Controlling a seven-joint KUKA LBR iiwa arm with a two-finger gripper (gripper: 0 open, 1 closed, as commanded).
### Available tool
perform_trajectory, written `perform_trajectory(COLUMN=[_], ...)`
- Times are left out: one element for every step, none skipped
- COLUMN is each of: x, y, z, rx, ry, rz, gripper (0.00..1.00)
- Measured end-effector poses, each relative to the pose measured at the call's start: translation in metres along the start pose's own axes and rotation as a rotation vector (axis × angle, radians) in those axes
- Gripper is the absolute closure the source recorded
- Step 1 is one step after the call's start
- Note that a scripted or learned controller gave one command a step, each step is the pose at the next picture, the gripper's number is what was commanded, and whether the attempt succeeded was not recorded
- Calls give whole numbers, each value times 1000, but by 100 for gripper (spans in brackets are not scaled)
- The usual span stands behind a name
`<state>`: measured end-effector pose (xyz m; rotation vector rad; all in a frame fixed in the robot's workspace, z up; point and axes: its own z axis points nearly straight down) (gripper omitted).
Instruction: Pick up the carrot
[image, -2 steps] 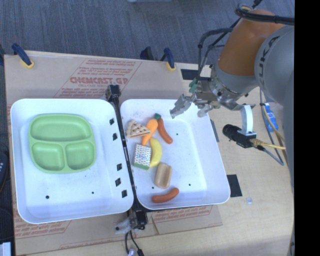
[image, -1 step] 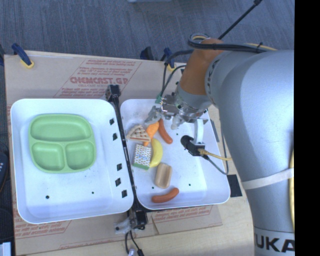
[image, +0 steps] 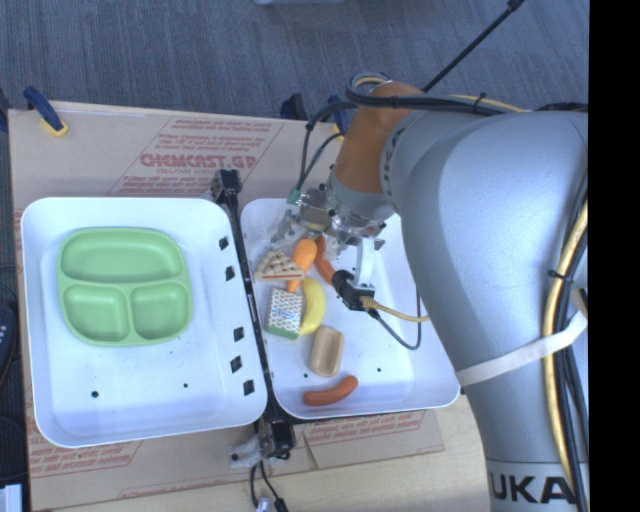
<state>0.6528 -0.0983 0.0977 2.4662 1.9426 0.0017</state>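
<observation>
gripper (image: 322, 232) low at far end of right bin (image: 425, 375), carrot (image: 305, 251) directly beneath (long axis unclear); jaw state unreadable.

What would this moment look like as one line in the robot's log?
task: pick carrot | gripper: over right bin | carrot: at gripper, grasp unconfirmed | left bin: green tray

My arm (image: 500, 230) is grey, with an orange band (image: 368, 140) above the wrist. Both bins, the left bin (image: 60, 400) and the right bin (image: 400, 340), are white. The divided plate (image: 125, 285) is pale green. The carrot (image: 305, 253) below me is orange, the banana (image: 314, 306) yellow, the sausage (image: 330, 392) reddish-orange, the bread roll (image: 327, 350) tan. The small block (image: 285, 313) looks speckled white with a green edge, though it's blurry. The cardboard (image: 190, 150) on the bench is brown with red lettering.
</observation>
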Motion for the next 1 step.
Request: perform_trajectory(x=[1], y=[0], z=[-9], rx=[4], ry=[2], rz=[-4], gripper=[100])
